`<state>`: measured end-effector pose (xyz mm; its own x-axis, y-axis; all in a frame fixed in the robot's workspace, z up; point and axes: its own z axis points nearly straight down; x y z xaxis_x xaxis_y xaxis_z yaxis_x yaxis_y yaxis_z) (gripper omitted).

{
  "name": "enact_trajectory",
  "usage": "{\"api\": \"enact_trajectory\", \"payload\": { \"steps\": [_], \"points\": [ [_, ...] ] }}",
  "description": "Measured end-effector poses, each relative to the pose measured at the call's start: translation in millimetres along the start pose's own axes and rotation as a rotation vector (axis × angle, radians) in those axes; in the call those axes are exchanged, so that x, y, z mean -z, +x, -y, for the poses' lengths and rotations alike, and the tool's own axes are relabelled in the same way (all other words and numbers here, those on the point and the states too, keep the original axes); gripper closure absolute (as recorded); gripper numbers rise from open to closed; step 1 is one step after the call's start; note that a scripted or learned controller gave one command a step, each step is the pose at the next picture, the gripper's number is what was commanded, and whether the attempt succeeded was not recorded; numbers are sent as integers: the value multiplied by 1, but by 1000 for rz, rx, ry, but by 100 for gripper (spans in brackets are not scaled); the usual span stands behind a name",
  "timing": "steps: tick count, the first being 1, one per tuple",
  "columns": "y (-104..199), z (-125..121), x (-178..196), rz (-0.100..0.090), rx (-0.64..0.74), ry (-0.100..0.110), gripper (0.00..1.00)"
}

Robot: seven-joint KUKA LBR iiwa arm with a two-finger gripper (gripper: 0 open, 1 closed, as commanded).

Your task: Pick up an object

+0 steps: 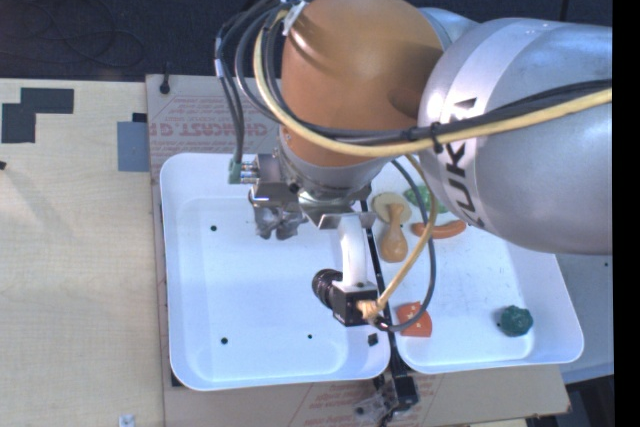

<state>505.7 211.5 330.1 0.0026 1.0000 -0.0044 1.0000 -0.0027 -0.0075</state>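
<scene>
White right bin [560,350]: wooden piece [392,227], green lump [516,320]; gripper [277,220] over left bin [200,315], state unclear.

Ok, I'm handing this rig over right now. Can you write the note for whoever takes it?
Tool: over the back of the left white bin; open or shut can't be told; no object seen in it.
Things, all in the right white bin: tan wooden spoon-shaped piece, slim orange carrot-like piece, green leafy bit partly under the arm, red-orange wedge, dark green lump.
Done: nothing lifted.
Left: move to the right bin, grasp one, lift.
</scene>
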Motion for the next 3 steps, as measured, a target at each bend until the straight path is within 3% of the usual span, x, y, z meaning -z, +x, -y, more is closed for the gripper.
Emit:
{"api": "enact_trajectory", "payload": {
  "steps": [1,2,3],
  "points": [
    [-10,-6,-58,0,1,3,100],
    [2,-49,47,-7,3,-17,100],
    [32,-88,174,-9,6,-19,100]
  ]
}}
